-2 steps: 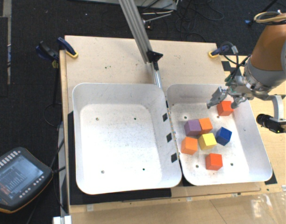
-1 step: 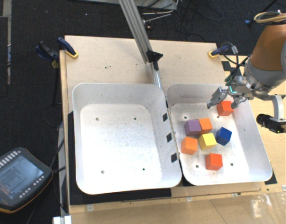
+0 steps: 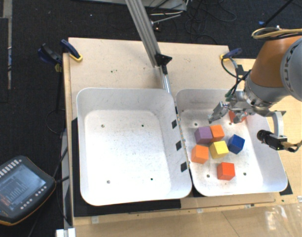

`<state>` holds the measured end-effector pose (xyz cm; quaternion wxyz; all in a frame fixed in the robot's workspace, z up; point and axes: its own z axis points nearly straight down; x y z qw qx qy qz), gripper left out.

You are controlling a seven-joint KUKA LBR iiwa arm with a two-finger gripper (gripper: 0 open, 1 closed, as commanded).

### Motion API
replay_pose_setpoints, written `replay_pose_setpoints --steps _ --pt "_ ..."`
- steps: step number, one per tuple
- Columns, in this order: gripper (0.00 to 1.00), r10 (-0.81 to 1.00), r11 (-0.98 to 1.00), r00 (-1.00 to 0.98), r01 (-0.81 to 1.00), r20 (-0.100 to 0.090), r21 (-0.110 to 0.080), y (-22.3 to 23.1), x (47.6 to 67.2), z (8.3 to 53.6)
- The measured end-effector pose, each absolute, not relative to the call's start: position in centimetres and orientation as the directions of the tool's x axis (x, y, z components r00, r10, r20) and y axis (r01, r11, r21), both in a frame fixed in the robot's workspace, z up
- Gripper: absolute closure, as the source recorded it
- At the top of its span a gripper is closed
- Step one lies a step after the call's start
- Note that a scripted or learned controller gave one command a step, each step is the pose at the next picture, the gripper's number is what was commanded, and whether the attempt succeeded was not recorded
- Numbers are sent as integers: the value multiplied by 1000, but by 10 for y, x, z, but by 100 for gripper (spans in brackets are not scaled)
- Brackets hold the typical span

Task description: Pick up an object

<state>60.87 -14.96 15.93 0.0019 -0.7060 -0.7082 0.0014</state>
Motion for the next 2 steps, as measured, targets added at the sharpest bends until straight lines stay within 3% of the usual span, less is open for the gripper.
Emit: replay_pose_setpoints --steps 2 --pt "0 1000 1 -1 1000 0 -2 -147 613 94"
